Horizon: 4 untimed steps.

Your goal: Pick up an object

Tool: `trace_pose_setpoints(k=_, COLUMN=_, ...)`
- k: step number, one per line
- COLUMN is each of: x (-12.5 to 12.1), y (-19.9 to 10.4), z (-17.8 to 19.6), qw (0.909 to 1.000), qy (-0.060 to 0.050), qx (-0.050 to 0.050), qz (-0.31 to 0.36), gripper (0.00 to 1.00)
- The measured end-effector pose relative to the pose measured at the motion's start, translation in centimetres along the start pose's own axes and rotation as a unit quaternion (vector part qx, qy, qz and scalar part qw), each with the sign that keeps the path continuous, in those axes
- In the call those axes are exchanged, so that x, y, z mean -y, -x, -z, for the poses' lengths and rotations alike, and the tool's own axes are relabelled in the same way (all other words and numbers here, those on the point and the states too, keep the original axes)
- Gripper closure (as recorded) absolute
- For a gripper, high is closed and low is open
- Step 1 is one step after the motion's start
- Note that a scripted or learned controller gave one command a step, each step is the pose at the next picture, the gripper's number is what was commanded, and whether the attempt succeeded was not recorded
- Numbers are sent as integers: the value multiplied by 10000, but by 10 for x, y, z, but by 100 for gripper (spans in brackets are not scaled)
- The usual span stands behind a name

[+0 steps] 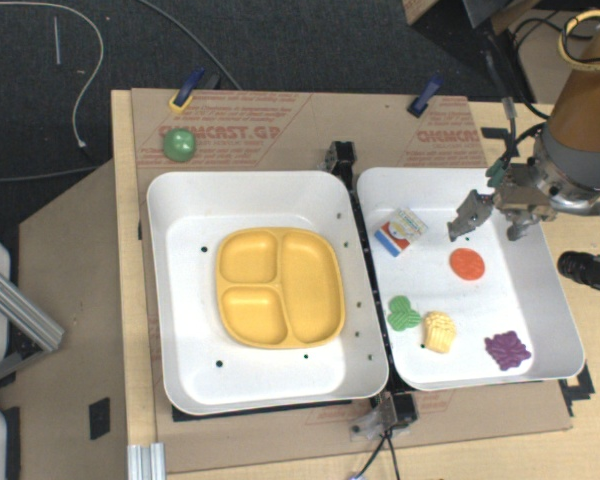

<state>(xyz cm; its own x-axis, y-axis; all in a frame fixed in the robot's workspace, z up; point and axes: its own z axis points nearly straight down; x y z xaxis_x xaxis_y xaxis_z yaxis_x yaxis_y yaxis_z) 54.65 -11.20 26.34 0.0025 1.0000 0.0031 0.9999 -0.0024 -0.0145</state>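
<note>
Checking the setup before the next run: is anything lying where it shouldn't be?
Yes: a green ball sits on the cardboard beyond the left bin, outside both bins. The other small items lie in the right bin.

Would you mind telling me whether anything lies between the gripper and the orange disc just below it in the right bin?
Nothing visible does. The gripper hangs open above the right bin, and bare white floor separates it from the orange disc. The small carton lies off to the side.
</note>
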Motion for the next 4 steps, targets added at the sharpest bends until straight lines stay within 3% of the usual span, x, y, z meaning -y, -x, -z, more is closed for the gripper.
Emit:
trace_pose_setpoints(k=1, x=-2, y=0, z=6, qw=10000, qy=63, qx=8, qz=14, gripper=0)
trace_pose_setpoints(k=2, x=5, y=3, z=-38, qw=10000, qy=48, qx=7, qz=10, gripper=0)
trace_pose_setpoints(k=4, x=-12, y=4, z=-142, qw=10000, qy=37, qx=1, qz=13, gripper=0)
